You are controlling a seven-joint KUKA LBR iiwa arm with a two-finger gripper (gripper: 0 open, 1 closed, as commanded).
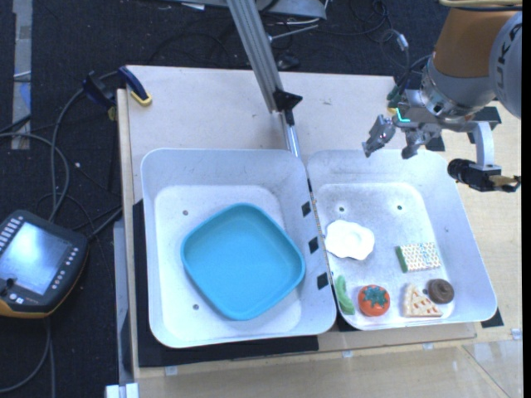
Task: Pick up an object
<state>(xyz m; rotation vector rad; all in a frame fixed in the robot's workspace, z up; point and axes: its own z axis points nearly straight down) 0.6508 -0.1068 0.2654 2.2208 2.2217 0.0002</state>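
The white fried-egg toy [349,240] lies in the right bin [467,237], near its left wall, the closest piece to the gripper [394,142]. The gripper hangs above the bin's far rim, fingers apart and holding nothing, so the egg lies toward the camera and slightly left.

In the right bin, a flat white fried egg [349,240] lies left of centre, with a checkered sponge [418,257] to its right. Along the near edge sit a green pod [341,293], a red tomato [374,299], a pizza slice [419,303] and a brown doughnut [440,290].
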